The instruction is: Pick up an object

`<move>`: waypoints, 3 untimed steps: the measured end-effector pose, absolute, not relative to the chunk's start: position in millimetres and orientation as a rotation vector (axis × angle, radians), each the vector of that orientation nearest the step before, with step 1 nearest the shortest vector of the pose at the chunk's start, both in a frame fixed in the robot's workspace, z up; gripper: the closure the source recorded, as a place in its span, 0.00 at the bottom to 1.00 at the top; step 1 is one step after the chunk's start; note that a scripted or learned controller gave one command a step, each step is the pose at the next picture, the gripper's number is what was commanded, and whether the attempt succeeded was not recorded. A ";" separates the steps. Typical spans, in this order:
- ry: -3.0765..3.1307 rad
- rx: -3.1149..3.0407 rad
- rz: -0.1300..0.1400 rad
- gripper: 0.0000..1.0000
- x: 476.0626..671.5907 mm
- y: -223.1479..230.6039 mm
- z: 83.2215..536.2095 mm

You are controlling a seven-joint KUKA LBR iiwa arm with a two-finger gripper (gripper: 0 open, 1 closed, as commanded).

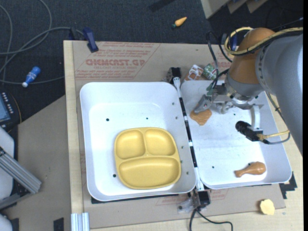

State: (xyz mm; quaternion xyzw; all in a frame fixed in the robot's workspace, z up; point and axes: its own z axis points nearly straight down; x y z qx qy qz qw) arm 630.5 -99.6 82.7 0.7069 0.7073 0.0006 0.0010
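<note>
Presently the gripper (208,109) hangs over the right bin (226,172) at its far-left part, its fingers around a small orange-brown toy food piece (201,116). Judged light, rigid, smooth plastic; grasp across its narrow middle.

This looks like a robotics lab. A grey industrial arm (284,66) with an orange band reaches over a tabletop (125,61) lined with printed cardboard, where two shallow white bins (91,129) sit clipped side by side. Loose cables (29,13) trail across dark carpet (120,8), beside aluminium framing (17,170) and scattered toy props.
</note>
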 end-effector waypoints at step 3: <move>2.221 2.222 0.001 1.00 595.0 -101.1 113.3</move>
